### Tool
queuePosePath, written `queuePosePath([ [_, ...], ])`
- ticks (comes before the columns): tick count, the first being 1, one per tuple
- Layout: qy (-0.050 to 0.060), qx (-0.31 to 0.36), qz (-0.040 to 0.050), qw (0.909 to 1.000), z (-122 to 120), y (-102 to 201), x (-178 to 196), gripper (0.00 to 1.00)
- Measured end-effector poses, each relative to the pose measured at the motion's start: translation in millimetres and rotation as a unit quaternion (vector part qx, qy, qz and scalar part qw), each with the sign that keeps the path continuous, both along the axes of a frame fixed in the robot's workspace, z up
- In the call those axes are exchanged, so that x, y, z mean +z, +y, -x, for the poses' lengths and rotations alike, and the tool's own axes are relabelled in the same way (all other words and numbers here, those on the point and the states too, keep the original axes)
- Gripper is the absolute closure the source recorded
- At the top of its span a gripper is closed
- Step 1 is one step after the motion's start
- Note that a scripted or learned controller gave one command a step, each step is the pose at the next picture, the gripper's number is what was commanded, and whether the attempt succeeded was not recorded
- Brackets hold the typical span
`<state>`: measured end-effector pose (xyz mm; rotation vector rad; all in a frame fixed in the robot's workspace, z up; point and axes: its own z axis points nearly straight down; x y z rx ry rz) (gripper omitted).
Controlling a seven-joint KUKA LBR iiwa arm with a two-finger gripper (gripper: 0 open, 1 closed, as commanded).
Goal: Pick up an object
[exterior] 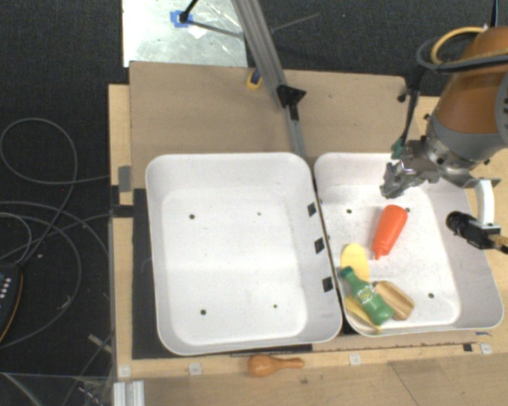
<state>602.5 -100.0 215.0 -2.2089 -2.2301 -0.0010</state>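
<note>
End effector [395, 184], grip state unreadable, hangs just above the orange carrot [389, 230]; green bottle [365, 296] lies nearby.

Both bins [229, 252] look like matt white plastic; the carrot [389, 230] smooth orange plastic; the counter [195, 108] matt brown board.

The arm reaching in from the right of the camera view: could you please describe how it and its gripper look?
The arm is rounded, grey on the wrist section with a broad orange band above it. A yellowish cable loops over its top, and a dark cable runs down beside it. The gripper is a small, dark grey metallic unit with a spot of green near its mount. A white-and-black fitting sticks out from the wrist's lower side.
</note>
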Motion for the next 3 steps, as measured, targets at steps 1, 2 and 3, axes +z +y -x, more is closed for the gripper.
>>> queuePosePath([
  [1, 0.0, 0.001, -0.0004, 1.0, 13, 62, 3, 1.0],
  [2, -0.001, 0.001, -0.0003, 1.0, 28, 111, 16, 1.0],
  [3, 0.0, 0.001, -0.0001, 1.0, 50, 156, 25, 1.0],
])
